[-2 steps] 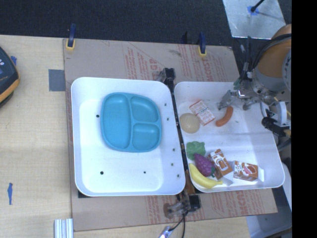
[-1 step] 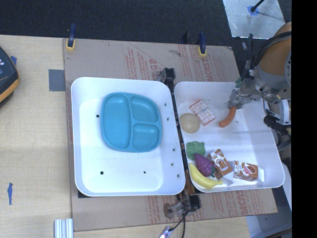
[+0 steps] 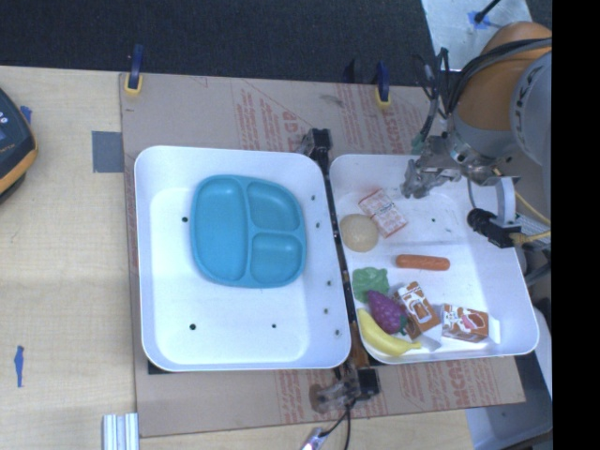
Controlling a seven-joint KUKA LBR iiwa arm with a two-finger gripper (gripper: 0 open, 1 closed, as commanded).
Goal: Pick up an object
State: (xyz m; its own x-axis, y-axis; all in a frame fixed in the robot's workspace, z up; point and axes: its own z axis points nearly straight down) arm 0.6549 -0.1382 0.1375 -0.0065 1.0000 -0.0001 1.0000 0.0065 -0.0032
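**Operator:** Currently, where do the pickable items sit, and what surrounds them?

**Arm:** All lie in the right bin (image 3: pixel 487 279). Nearest my gripper (image 3: pixel 419 182) is one red-and-white packet (image 3: pixel 383 212), flat on the bin floor, down and to the left of my fingertips. Just beside it is one beige ball (image 3: pixel 359 232). One orange carrot (image 3: pixel 423 262) lies alone mid-bin. At the near corner a cluster crowds together: one green leafy piece (image 3: pixel 369 279), one purple piece (image 3: pixel 383 309), one banana (image 3: pixel 384 337), and two small printed cartons (image 3: pixel 418 308) (image 3: pixel 465 323). The cluster items touch or overlap; the packet and carrot stand clear of neighbours.

**Operator:** Pincer state?

**Arm:** I cannot tell whether my fingers are apart or together; they appear as a small grey tangle above the far part of the right bin. Nothing is visible between them.

**Operator:** Other fixtures?

**Arm:** One blue divided plate (image 3: pixel 249 231), three compartments, in the left bin (image 3: pixel 159 279). Two bins total, side by side.

**Operator:** Anything obscured?

**Arm:** The banana is partly under the purple piece. Carton print is unreadable. One yellow-and-black device (image 3: pixel 13 148) is cut off at the left edge.
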